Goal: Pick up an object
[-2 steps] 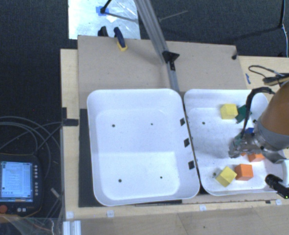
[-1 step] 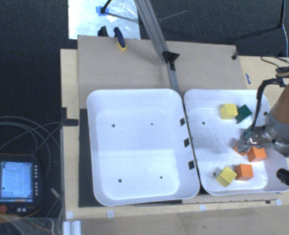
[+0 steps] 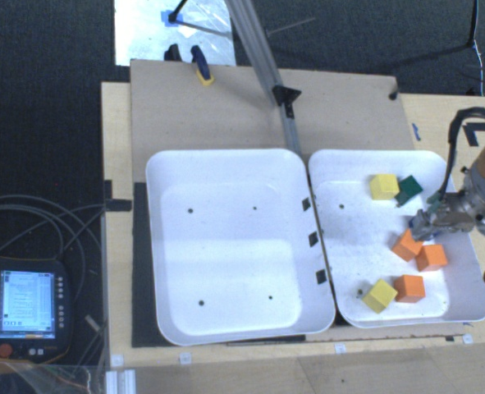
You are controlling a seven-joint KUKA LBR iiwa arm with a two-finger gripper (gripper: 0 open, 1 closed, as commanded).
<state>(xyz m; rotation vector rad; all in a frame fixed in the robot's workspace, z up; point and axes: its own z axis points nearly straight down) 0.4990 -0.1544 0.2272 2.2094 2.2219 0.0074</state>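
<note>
The tool (image 3: 423, 225) sits low over the right bin (image 3: 340, 290), a shallow white plastic tray with rounded corners and a faintly speckled floor. Its metal tip is small and blurred at this range; whether the fingers are apart or closed cannot be told, and no object is visibly between them.

Blocks in the right bin, placed relative to the tool:
- An orange block (image 3: 405, 245), matte and turned diamond-wise, lies just below the tool tip, close enough that contact cannot be judged.
- A second orange block (image 3: 432, 258) sits just beside the first, below and slightly right of the tool.
- A third orange block (image 3: 409, 288), squarer in outline, lies further below the tool, near the bin's front rim.
- A yellow block (image 3: 380, 295) touches or nearly touches that third orange block, below and left of the tool.
- Another yellow block (image 3: 384, 186) lies above and left of the tool.
- A dark green block (image 3: 409, 190), angular, sits just beside it, directly above the tool.

The left bin (image 3: 234, 245), same white moulded shape with small dark dots on its floor, lies well left of the tool. Both bins rest on a tan, flat desk (image 3: 340, 113).
</note>
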